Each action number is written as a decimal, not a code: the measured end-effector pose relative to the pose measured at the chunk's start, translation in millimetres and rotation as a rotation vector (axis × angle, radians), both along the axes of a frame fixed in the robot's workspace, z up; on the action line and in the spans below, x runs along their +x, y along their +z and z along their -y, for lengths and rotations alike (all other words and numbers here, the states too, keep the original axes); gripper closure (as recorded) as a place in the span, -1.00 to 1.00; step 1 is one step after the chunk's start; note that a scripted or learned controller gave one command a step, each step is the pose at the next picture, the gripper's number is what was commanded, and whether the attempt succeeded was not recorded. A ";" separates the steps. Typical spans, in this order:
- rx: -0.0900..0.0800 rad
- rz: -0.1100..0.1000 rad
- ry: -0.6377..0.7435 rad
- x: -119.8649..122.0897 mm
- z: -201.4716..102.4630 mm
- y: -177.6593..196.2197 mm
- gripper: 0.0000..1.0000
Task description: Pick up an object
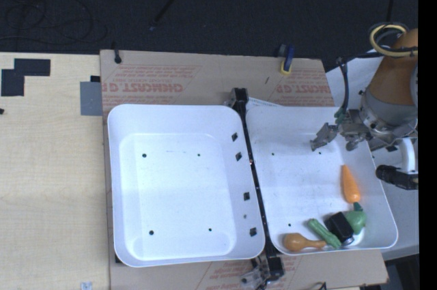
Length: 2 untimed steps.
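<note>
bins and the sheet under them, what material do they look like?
Bins: likely moulded plastic, smooth white with a slight sheen; rounded corners and a thin raised rim suggest it. Sheet underneath: corrugated cardboard by its look, matte brown with red printed lettering. The orange carrot-shaped item in the right bin looks like plastic or rubber; too small to tell which.

We see the grey arm (392,87) reaching in from the right, its orange band (403,41) high near the edge. The wrist tilts down and leftward, and the gripper (322,140) hangs low, its dark fingers pointing to the left.
</note>
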State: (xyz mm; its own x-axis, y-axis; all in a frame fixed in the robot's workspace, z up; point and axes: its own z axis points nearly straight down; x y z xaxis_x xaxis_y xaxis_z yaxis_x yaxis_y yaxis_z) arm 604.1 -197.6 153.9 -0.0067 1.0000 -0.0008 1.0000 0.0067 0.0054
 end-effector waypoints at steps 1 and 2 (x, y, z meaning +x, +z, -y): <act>-0.001 0.007 0.000 43.5 -44.7 124.5 -1.00; 0.000 -0.008 -0.009 24.9 -16.2 125.3 -1.00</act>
State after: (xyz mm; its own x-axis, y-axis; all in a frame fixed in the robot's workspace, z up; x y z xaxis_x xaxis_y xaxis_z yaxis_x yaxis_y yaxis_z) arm 629.0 -181.4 279.1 0.0019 1.0000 -0.0011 1.0000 -0.0019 -0.0024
